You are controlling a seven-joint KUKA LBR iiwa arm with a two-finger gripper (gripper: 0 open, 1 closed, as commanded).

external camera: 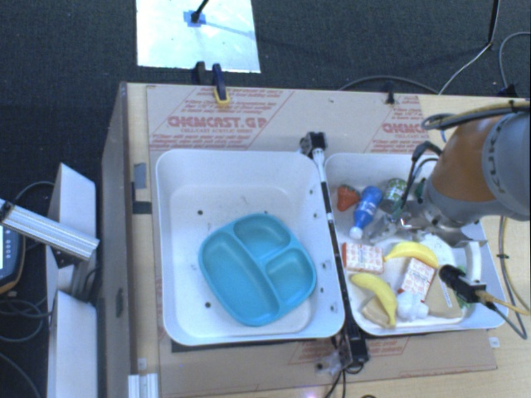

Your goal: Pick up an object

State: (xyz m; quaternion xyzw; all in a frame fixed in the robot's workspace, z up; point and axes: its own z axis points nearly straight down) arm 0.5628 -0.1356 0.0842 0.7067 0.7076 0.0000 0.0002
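The right bin point(336, 168) holds several small things. A red toy fruit point(347, 196) lies at its far left, with a blue bottle point(365, 208) beside it and a greenish can point(395, 191) behind. Two bananas point(412, 253) point(375, 292) lie nearer the front, among two red-and-white packets point(362, 258) point(417, 279) and a small white object point(407, 306). My gripper point(397, 222) hangs low in the middle of this bin, just right of the blue bottle and above the upper banana. The view does not show anything held in it.
The left bin point(178, 172) holds a blue divided plate point(257, 268). A black divider rail point(328, 214) runs between the two bins. My arm, with its orange band point(460, 168), reaches in over the right bin's far right side.
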